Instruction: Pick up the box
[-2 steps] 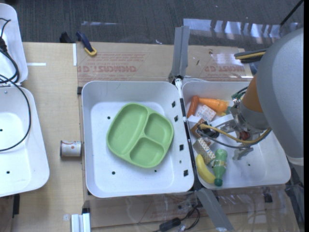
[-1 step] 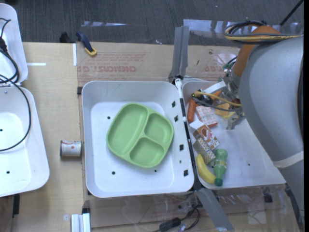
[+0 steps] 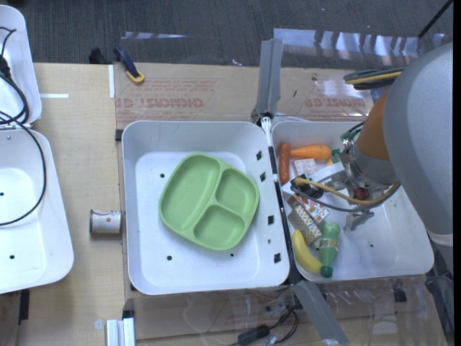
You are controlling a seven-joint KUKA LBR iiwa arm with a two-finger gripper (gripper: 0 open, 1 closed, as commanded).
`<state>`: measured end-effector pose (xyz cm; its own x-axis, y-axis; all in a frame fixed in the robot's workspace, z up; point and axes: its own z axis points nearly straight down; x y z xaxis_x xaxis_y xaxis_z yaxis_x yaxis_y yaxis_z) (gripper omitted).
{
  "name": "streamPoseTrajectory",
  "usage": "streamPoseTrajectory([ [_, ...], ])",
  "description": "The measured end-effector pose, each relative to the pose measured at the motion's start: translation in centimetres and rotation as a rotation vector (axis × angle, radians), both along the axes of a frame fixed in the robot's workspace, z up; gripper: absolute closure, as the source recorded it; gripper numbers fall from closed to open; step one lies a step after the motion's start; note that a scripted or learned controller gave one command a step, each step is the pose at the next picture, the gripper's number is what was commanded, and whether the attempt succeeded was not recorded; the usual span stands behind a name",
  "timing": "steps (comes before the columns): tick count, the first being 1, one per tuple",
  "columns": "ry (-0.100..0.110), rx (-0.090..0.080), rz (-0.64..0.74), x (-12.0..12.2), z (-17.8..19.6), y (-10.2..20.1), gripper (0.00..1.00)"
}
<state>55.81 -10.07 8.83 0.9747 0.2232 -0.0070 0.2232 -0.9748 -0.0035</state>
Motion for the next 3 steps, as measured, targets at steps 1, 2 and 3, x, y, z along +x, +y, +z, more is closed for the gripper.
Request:
streamPoseTrajectory([
  [1,-0.002,-0.001,0.101,3.3,6.8,-4.7,0.00],
  [2,0.001,0.002,0.193,3.7,3.0,-3.2,0.00],
  [3,0.001,0.001,0.143,-1.6,0.4,-0.1,0.00],
])
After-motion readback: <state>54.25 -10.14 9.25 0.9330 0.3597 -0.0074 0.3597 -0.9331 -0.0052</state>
